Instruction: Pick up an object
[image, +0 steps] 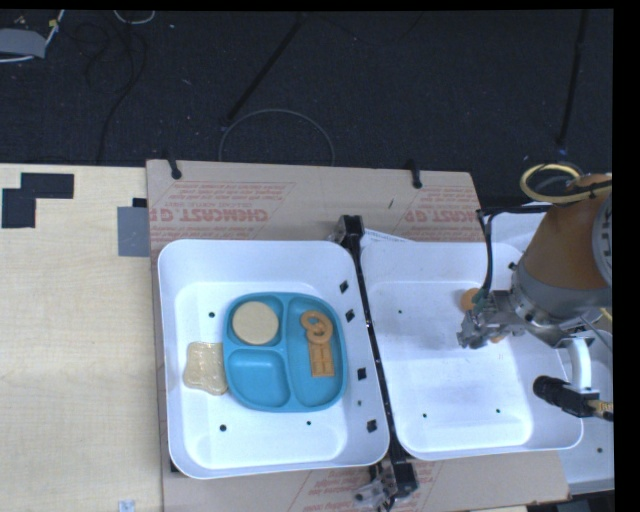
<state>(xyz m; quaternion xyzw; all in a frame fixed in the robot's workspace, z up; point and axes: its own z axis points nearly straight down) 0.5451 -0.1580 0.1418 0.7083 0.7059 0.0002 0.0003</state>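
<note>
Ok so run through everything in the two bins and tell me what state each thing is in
Blue tray: flat in the left bin, upright.
Round tan disc: lying in the tray's upper left compartment.
Tan key-shaped piece: lying in the tray's right compartment.
Pale yellow piece: on the left bin's floor, against the tray's left edge.
Gripper: low over the right bin, near a small orange thing.

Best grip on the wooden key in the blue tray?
Judging from the view, take the wooden key across its straight shaft, from straight above. It lies flat in the right compartment of the blue tray, ring end toward the far rim, so the shaft's two long sides offer the narrowest parallel faces. The end effector sits over the right bin.
</note>
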